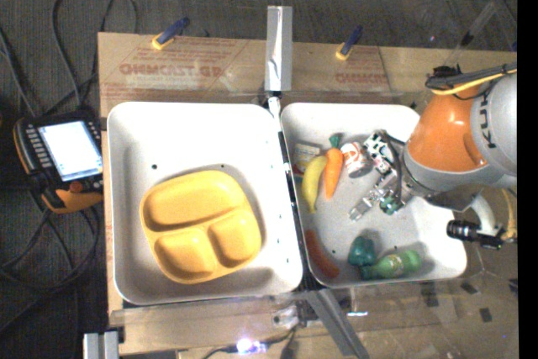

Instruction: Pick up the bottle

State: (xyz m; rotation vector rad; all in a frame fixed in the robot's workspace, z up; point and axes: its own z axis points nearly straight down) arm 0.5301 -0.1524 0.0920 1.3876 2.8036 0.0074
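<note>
While the arm reaches over the right-hand bin, its gripper hangs above the bin's middle; whether the jaws are released or clenched on anything I cannot tell, as the metal parts blur together from this angle.

Taking the carrot as the landmark: the green bottle lies on its side well below and to the right of the carrot, near the bin's front wall, touching or just beside a dark green pepper-like thing. A banana lies just left of the carrot, and a small red and white thing sits just to its right. A reddish item lies below the carrot by the bin's left wall.

The gripper sits nearer the carrot than the bottle, so a descent from here would likely close on nothing or the wrong object. The bottle, lying flat and rounded, could roll away, and its green neighbour may crowd the approach.
</note>
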